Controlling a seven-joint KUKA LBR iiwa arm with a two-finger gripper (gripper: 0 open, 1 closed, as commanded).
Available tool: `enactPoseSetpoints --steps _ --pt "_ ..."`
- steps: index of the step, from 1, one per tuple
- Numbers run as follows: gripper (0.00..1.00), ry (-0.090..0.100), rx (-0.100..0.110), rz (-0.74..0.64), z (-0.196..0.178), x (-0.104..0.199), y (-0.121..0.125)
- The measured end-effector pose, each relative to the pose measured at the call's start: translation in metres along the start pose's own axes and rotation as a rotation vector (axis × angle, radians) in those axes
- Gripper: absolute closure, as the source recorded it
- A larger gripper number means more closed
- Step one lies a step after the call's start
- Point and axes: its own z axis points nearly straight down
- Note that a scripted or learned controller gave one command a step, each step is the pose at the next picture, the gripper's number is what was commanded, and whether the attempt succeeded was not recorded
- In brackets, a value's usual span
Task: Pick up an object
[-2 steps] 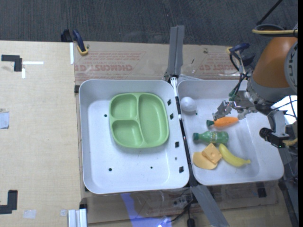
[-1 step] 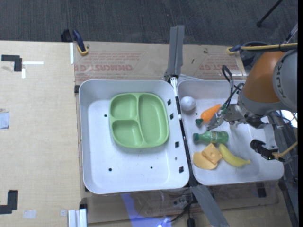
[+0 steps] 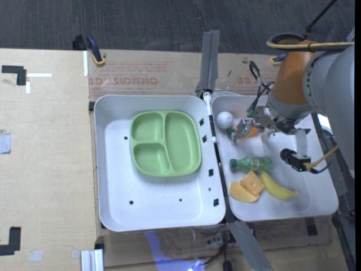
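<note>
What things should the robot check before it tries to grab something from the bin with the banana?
1. Gripper is over the right bin: ok, it hangs near the bin's far left corner.
2. Something is within close reach: ok, the white ball and an orange thing lie right beside it.
3. Fingers open and ready: cannot tell.
4. Nothing is already held: cannot tell, the orange thing is partly hidden by the gripper.
5. Other targets lie free: ok for the green bottle; the banana touches the orange slice-shaped piece.
6. Green plate out of the way: ok, it sits in the left bin.
</note>
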Motion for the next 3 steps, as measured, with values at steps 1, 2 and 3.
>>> enactPoseSetpoints --steps 1,2,3 --pt "1.0 0.0 0.005 0.001 -0.005 -0.001 -0.001" --pt "1.0 -0.002 0.002 0.348 -0.1 0.071 -0.002" --pt "1.0 -0.004 0.005 1.085 -0.099 0.026 -0.044"
